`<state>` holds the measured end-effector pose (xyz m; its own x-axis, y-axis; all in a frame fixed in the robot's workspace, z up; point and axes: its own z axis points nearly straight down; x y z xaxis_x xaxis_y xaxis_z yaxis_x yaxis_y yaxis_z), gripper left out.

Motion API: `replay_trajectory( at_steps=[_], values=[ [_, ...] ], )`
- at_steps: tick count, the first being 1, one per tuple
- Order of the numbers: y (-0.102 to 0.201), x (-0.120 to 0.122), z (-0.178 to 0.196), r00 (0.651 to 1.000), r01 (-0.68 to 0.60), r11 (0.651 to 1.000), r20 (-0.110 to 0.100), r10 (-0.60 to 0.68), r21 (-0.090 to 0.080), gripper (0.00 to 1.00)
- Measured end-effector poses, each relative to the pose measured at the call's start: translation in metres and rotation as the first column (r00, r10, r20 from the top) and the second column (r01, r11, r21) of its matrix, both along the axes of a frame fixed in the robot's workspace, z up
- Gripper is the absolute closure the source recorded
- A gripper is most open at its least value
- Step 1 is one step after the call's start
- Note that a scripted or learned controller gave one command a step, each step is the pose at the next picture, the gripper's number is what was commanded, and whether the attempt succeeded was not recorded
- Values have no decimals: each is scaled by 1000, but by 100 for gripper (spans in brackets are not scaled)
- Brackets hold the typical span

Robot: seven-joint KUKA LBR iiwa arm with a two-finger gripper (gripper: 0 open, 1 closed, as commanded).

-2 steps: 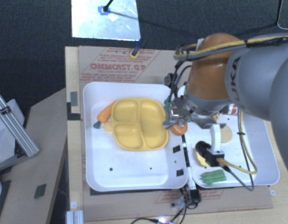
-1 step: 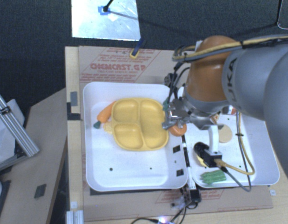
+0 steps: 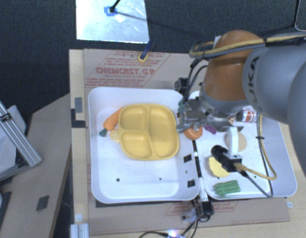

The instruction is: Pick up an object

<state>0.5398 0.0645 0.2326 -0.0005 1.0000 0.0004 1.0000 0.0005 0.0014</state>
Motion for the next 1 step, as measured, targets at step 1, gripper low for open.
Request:
replay_trajectory(
  at_steps=[1],
  values=[
    [5, -8, -14, 1000, 1, 1000, -2, -1, 0, 100]
  ],
)
